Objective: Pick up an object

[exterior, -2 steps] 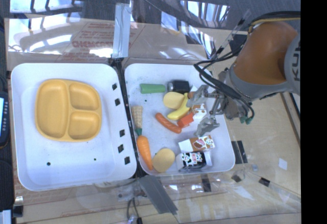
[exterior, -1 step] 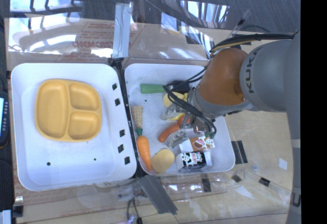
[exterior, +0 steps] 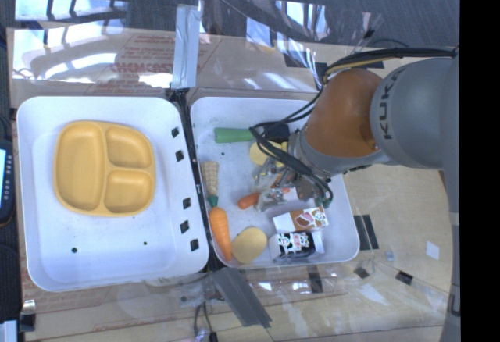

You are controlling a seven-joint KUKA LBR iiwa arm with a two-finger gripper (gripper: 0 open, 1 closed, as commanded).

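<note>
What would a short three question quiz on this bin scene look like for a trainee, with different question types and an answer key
1. True or false: the yellow divided tray lies in the left bin.
2. Multiple choice: which thing lies nearest the right bin's bottom-left corner? A) green stick B) large carrot C) cow-print carton
3. Fill in: the claw hangs over the ____ bin.

Key:
1. True
2. B
3. right
</note>
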